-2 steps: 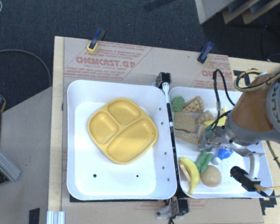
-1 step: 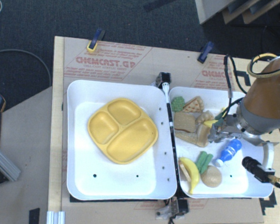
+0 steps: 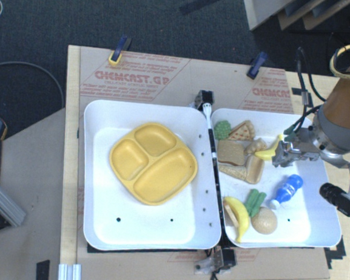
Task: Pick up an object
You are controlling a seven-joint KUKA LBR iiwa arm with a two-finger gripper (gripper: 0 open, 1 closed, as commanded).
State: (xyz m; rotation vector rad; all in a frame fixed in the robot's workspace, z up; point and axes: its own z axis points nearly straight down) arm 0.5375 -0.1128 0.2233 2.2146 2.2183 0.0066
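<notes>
Toy food crowds the right bin (image 3: 313, 231): a broccoli floret (image 3: 223, 129) and a sandwich wedge (image 3: 243, 131) by its far edge, bread slices (image 3: 239, 160) toward the middle, a blue bottle (image 3: 287, 190) nearer the right wall, and a banana (image 3: 238, 216), a green piece (image 3: 255, 201) and a potato-like ball (image 3: 265, 221) along the near edge. The gripper (image 3: 281, 155) hangs low near the bin's far right part, just beside a small yellow piece (image 3: 265, 153) resting on the bread; how its tool is set cannot be told. The left bin (image 3: 95, 215) carries a yellow divided plate (image 3: 153, 162). This looks like the reach-and-descend step; next comes closing on the yellow piece and lifting.
</notes>
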